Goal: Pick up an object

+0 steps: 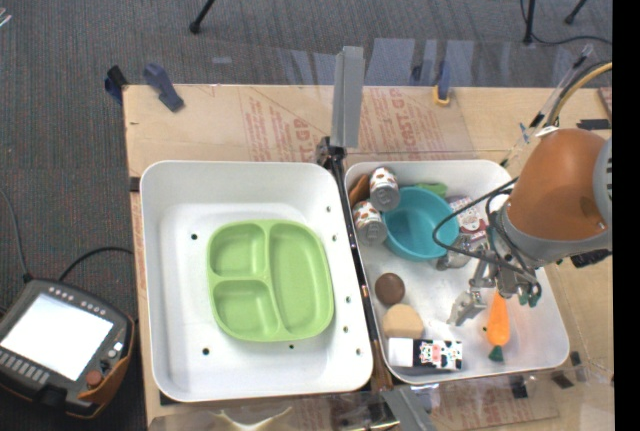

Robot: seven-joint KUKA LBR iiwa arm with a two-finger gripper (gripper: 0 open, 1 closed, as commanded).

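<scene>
Two bins, two cans

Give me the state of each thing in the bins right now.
Green tray: flat, upright in left bin.
Blue bowl: upright, right bin.
Two cans: lying on their sides.
Carrot: lying flat, beside the gripper.
Small carton: lying on its side by the near wall.

Bench bearing two white bins

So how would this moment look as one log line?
claw: right bin, beside carrot | holding nothing | tray: left bin
</scene>
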